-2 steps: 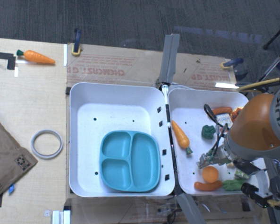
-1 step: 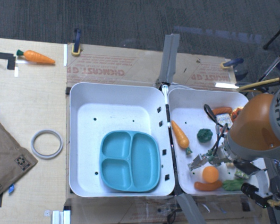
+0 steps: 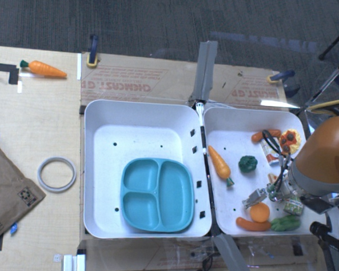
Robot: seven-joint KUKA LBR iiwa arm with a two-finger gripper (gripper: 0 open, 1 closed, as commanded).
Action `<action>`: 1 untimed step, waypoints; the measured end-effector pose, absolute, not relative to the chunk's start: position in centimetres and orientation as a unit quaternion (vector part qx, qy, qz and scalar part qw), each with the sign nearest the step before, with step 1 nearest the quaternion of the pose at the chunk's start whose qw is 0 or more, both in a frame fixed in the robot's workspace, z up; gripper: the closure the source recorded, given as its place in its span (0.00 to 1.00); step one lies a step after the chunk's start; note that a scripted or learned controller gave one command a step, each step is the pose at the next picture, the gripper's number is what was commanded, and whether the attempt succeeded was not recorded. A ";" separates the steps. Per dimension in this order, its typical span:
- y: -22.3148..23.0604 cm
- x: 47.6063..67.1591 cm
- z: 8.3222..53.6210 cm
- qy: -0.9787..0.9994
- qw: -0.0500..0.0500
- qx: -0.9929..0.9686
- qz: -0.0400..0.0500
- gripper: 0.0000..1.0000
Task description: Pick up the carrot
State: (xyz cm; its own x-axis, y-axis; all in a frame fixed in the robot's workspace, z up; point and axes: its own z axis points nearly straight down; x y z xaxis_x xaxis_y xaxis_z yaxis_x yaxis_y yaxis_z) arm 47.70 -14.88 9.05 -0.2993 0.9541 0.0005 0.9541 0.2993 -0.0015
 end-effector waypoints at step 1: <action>-14.9 47.7 9.9 -0.805 0.001 -0.593 0.000 1.00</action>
State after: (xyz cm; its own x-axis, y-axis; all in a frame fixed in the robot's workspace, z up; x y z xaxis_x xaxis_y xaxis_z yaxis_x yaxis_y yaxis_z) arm 47.73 -14.90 9.87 -0.2964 0.9551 0.0011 0.9551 0.2964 -0.0018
